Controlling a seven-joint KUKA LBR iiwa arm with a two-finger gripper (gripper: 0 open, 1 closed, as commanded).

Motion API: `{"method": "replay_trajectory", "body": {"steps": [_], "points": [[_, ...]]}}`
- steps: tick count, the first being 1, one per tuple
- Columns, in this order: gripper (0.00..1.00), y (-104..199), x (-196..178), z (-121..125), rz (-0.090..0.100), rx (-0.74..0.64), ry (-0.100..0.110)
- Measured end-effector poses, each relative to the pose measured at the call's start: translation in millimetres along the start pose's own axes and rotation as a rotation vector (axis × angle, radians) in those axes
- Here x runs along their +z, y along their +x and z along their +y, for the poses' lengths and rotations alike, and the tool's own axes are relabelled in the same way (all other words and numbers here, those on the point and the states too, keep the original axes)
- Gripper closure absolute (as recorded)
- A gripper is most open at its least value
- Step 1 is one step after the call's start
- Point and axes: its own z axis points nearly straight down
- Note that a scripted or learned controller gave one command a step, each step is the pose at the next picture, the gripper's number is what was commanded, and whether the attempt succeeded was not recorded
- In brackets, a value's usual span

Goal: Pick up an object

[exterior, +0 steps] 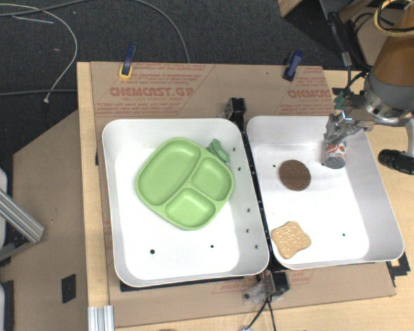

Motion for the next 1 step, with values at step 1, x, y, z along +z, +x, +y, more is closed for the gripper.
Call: {"method": "replay_trajectory", "body": {"steps": [1], "points": [[1.0,-4.0,-49.4,-6.1,0.0,0.0,0.001]]}}
